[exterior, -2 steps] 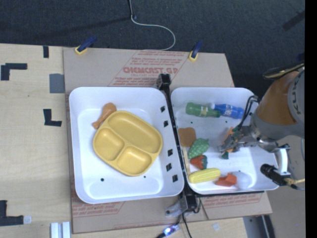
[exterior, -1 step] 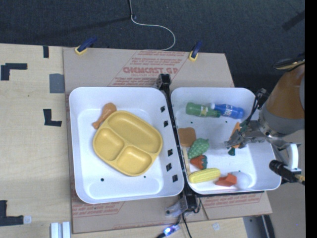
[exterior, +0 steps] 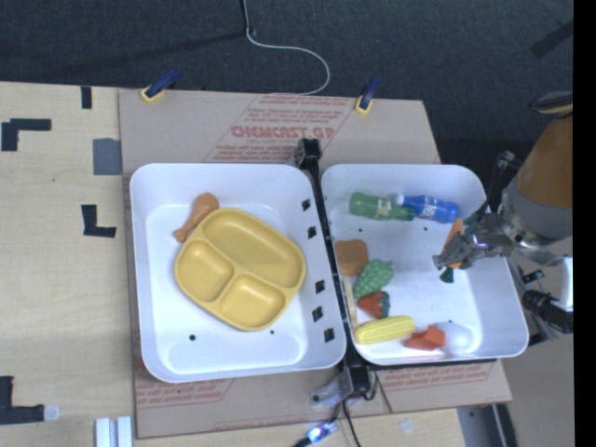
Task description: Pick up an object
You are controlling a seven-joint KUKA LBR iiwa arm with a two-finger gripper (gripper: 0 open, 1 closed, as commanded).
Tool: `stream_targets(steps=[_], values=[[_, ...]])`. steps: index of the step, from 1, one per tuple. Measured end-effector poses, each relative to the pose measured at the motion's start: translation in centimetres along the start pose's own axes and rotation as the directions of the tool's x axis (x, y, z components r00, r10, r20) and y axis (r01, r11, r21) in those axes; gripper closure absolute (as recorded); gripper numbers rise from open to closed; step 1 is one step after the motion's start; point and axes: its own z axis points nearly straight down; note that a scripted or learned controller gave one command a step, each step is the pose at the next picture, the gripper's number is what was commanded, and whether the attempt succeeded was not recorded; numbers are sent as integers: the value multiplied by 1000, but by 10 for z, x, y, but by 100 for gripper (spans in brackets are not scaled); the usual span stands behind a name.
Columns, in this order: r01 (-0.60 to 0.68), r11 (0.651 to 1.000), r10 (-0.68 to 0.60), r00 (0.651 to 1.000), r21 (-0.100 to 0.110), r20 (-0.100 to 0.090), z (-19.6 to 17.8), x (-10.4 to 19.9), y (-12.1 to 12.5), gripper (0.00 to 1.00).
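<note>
My gripper (exterior: 453, 255) hangs over the right side of the right bin (exterior: 498, 315), reaching in from the right. A small orange toy (exterior: 448, 270) shows at its fingertips, with orange above and below the dark fingers, so the fingers look shut on it. Lying in the same bin are a green bottle (exterior: 380, 207), a blue bottle (exterior: 430, 208), a brown slab (exterior: 351, 255), a green knobbly toy (exterior: 374, 276), a red strawberry (exterior: 372, 304), a yellow corn cob (exterior: 384, 329) and an orange-red piece (exterior: 426, 340).
The left bin (exterior: 158, 343) holds a yellow divided plate (exterior: 240, 268) and an orange drumstick (exterior: 196, 217) at its upper left. A black divider with clips (exterior: 321, 250) separates the bins. A white cable (exterior: 289, 49) lies beyond the bench.
</note>
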Motion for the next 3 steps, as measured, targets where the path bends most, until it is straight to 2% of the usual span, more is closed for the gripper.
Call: stream_targets(steps=[1, 3], values=[[0, 1000, 0, 1000, 0, 0, -40, 0, 1, 100], [4, 1000, -4, 1000, 4, -2, -50, 99, 17, 100]])
